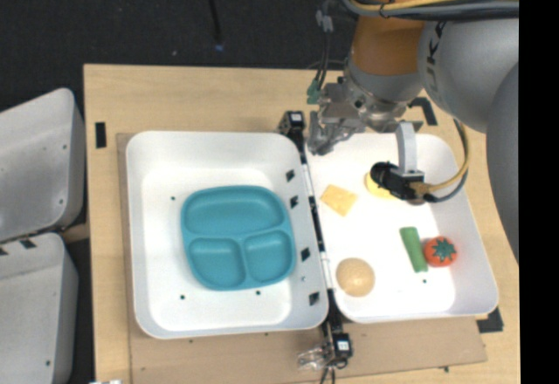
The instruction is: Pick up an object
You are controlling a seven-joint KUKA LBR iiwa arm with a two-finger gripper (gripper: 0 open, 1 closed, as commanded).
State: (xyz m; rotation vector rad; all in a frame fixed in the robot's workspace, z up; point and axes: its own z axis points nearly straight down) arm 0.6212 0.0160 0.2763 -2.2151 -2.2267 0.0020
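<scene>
My gripper (325, 136) hangs over the far left corner of the right bin (472, 286), close to the divider between the bins. In front of it, apart from it, a yellow cheese wedge (338, 199) lies on the bin floor. To the right sits a yellow piece (376, 186), partly hidden by a black cable end. A green stick (413, 249) and a red tomato (440, 251) lie side by side at the right. Near the front left corner rests a tan round bun (355, 276). Nothing shows in the gripper.
The left bin (148, 286) holds a teal divided plate (236, 236) in its middle. The grey arm with its orange band (406, 16) looms over the far right of the bench. Black clips line the divider.
</scene>
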